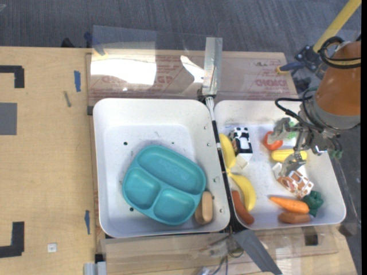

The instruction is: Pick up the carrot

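The pincer [298,148] is positioned over the right-hand shallow white bin [338,211], above the upper half of its contents. Whether it is apart or together cannot be told, because its metal parts merge with the clutter beneath.

The small orange plastic carrot [288,202] is located below the pincer in the camera view, toward the bin's near edge and apart from the pincer. No object is seen held.

Hazards judged from this arrangement:

1. Wrong object. A yellow toy corn cob [284,155] and a red curved piece [269,140] are placed directly beside the pincer. If a descent is made from the present position, one of these is likely to be seized instead.

2. Crowded target. A brown sausage-shaped toy [293,217] is set just beyond the carrot, touching or nearly so, a dark green leafy toy [313,200] is set at its far right end, and an orange-and-white patterned packet [295,181] lies between the carrot and the pincer. A double pick or a blocked closure may result.

3. Slip. The carrot is slender and tapered; if it is gripped near the tip, it may be squeezed out.

4. Wall contact. The carrot is close to the bin's near rim, so a misjudged approach may strike it.
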Available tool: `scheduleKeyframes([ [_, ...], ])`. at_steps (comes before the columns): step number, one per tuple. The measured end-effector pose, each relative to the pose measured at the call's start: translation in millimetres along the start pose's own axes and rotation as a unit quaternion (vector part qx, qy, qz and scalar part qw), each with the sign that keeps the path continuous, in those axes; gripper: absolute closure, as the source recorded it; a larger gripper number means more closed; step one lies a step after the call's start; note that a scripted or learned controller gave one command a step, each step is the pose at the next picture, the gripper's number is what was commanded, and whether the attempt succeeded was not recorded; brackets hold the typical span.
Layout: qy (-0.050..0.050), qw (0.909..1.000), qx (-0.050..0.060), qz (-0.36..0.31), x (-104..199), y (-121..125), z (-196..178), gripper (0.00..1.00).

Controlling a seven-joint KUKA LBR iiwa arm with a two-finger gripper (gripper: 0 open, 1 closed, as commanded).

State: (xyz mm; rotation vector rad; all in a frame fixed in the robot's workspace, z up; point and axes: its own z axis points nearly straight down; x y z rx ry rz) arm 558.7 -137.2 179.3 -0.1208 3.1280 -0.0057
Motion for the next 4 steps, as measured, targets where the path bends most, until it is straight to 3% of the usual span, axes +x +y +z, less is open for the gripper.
scheduleKeyframes([
  [1, 0.006, 0.9761, -0.001, 0.217, 67.6, 9.7, 37.6, 0.00],
  [2, 0.002, 0.9680, -0.001, 0.251, 67.2, 12.8, 90.1, 0.00],
  [3, 0.000, 0.9986, -0.002, 0.053, 74.4, 23.3, 89.7, 0.00],
  [4, -0.002, 0.9986, -0.001, 0.053, 73.2, 23.6, 78.7, 1.00],
])
